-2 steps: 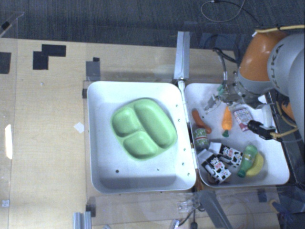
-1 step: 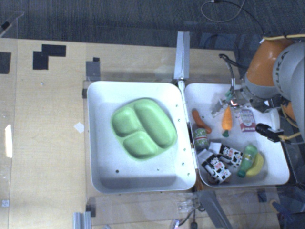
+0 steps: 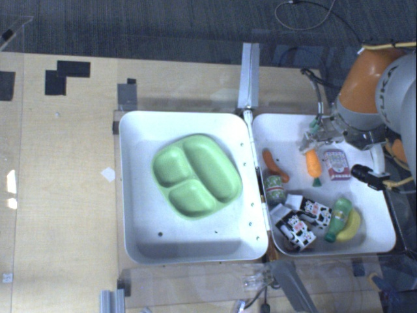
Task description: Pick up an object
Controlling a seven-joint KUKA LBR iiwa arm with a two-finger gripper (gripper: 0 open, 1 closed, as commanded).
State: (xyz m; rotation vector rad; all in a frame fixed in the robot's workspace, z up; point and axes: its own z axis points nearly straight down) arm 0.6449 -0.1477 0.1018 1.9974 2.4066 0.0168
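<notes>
1. The step in hand looks like the approach: the gripper point(image 3: 317, 135) hangs over the far part of the right bin point(image 3: 287, 126), just above the far tip of a toy carrot point(image 3: 314, 163). Nothing shows between its fingers, so I judge that no grasp has been made yet.
2. I cannot tell whether the jaws are open or closed; the metal parts at the wrist are too small and cluttered to read.
3. The next move probably calls for a descent onto the carrot, centred on its body and clear of the red-and-white packet point(image 3: 333, 163) just to its right.
4. The carrot is orange, short and tapered, with a small green end pointing toward the near side. It lies flat on the bin floor, roughly in the middle of the right bin, apart from the cluster at the near edge.
5. The left bin point(image 3: 133, 240) holds a green divided tray point(image 3: 197, 175), well away from the arm.
</notes>
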